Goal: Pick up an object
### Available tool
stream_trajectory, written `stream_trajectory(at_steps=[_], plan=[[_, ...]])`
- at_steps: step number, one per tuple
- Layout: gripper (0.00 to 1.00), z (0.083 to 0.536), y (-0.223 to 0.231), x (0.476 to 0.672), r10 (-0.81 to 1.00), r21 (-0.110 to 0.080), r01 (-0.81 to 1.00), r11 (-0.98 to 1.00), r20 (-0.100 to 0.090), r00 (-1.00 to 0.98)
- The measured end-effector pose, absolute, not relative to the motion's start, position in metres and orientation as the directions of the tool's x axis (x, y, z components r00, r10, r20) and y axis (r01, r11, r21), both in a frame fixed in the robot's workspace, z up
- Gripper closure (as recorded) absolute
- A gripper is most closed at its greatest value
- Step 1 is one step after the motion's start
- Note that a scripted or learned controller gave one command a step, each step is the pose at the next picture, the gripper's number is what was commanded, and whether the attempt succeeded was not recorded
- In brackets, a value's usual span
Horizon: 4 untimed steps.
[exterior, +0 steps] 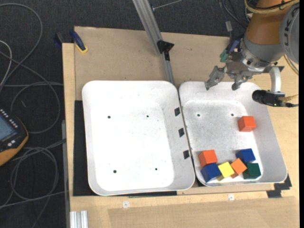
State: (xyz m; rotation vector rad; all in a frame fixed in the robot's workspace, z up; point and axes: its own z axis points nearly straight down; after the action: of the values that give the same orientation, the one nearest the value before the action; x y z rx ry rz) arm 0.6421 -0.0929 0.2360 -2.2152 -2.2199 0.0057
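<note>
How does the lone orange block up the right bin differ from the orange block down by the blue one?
The lone orange block sits apart in the right bin, touching nothing; the other orange block sits in the cluster along the near edge, against a blue block. The lone one lies closer to the gripper, which hangs over the bin's far edge with nothing between its fingers. Both are orange cubes of similar size in the same bin.

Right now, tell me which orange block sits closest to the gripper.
The lone orange block by the right bin's right wall. It sits apart, nearest the gripper; the other two orange blocks lie in the cluster at the front edge.
</note>
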Motion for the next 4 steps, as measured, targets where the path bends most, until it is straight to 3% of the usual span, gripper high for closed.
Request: stream_trajectory(at_steps=[2,3,4], plan=[[0.00,0.115,-0.091,0.652,1.000,-0.009,1.000,0.001,0.002,-0.001],[1.00,0.131,-0.091,0.654,1.000,0.002,1.000,0.000,0.001,0.000],[1.00,0.176,-0.096,0.658,1.000,0.006,1.000,0.000,-0.001,0.000]])
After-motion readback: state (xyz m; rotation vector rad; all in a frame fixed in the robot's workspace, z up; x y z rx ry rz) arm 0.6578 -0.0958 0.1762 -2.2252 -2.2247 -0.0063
